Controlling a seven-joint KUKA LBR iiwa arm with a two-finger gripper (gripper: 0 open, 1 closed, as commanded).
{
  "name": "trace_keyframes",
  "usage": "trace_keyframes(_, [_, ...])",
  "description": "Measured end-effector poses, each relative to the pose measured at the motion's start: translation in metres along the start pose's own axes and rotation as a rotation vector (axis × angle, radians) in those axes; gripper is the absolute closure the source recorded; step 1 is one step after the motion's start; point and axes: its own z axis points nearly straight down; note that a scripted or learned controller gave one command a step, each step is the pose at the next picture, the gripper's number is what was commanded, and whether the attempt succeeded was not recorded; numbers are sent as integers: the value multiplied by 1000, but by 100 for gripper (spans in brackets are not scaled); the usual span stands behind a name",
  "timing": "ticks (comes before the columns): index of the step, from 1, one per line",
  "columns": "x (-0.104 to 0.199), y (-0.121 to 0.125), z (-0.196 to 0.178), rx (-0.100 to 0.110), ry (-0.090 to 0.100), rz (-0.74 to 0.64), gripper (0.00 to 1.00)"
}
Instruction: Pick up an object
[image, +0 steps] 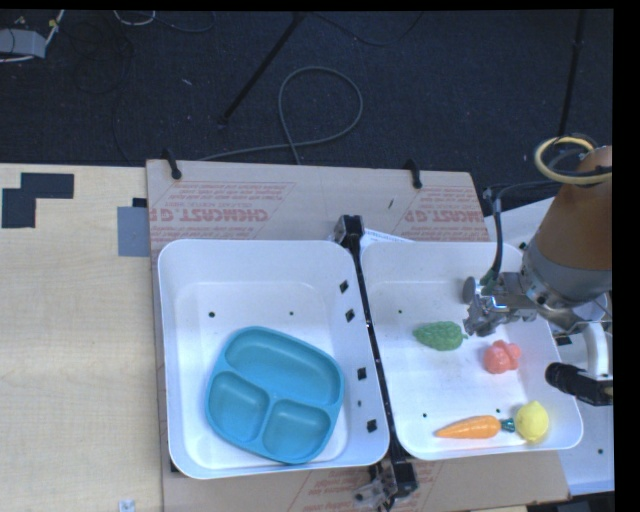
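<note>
**Approach to the Green Object in the Right Bin**

The gripper is hanging low over the right bin, just beside the right end of the green leafy object. Whether it is touching that object cannot be told from the camera view. Its opening state cannot be told either, since the grey wrist hardware is blurring into it. Nothing is visibly held.

The other candidates are lying in the same bin. The pink-red object is sitting near the gripper, slightly lower in the view. The carrot and the yellow lemon are lying close together along the near wall. The left bin is carrying a blue divided tray.

Recommended procedure, as a judgement:

1. The green object is probably the target. Centre the tool over its middle rather than its edge.
2. Align the closing direction across the narrow width.
3. Descend fully before closing, since the object appears low and flat.
4. Lift straight up, keeping clear of the pink-red object.

An off-centre closure is likely to push the object aside.
</note>
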Motion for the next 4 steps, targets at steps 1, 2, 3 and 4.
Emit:
trace_keyframes(1, [4,10,-56,-2,0,-8,100])
trace_keyframes(2, [51,2,-57,5,3,-11,100])
trace_keyframes(3, [106,-5,-40,7,3,-11,100])
trace_keyframes(4, [158,-12,-44,7,3,-12,100])
